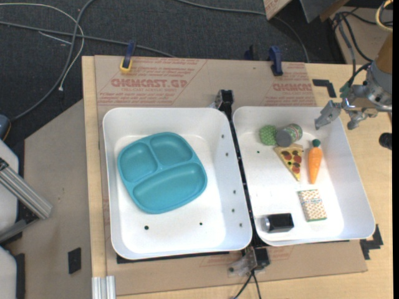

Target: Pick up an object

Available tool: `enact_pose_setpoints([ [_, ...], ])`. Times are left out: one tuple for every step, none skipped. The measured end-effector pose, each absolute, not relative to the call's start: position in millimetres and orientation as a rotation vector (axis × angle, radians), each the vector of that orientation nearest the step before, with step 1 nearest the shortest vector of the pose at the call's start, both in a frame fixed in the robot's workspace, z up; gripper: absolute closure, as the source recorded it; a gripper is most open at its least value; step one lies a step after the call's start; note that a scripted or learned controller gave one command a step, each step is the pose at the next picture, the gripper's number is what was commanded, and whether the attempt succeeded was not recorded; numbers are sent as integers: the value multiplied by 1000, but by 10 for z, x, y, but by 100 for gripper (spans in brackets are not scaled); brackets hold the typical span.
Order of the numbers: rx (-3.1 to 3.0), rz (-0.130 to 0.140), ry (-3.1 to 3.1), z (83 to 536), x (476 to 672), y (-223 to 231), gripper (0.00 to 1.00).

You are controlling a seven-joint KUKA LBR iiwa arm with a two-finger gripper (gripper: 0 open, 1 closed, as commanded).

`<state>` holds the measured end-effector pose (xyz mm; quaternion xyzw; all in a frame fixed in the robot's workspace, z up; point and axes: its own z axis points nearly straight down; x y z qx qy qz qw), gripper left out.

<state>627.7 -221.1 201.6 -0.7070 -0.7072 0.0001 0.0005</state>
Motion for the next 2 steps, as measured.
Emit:
enact_pose_setpoints([
  [-2221, 0, -2222, 2020, 6279, -2210, 0],
  [-2220, 1, -2220, 1425, 6261, -2231, 0],
])
